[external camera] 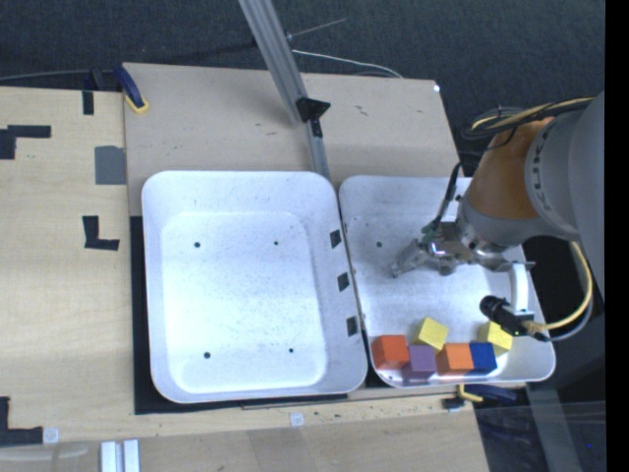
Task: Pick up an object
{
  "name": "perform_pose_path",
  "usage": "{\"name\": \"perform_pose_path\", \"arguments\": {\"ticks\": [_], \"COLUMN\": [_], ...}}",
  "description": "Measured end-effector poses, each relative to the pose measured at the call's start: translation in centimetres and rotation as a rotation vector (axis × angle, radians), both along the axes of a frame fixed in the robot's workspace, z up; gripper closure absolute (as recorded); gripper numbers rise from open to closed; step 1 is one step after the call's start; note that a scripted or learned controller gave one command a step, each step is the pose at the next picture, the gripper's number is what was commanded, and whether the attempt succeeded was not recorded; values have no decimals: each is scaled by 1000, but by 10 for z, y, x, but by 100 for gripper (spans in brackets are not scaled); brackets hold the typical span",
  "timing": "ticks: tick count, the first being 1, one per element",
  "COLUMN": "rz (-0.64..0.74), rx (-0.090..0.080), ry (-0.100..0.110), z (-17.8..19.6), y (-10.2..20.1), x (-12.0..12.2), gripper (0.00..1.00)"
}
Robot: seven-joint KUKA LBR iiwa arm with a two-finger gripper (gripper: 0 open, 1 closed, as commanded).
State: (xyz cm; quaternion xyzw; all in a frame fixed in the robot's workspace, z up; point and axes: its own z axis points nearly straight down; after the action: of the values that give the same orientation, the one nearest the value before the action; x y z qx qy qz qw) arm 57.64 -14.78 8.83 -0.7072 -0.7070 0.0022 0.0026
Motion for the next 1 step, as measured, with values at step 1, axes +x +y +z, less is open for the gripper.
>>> {"name": "perform_pose_path", "arguments": {"ticks": [1], "rz": [5], "rx": [0], "ry": [-10], "z": [4], "y": [23], "x": [71], "gripper": [0]}}
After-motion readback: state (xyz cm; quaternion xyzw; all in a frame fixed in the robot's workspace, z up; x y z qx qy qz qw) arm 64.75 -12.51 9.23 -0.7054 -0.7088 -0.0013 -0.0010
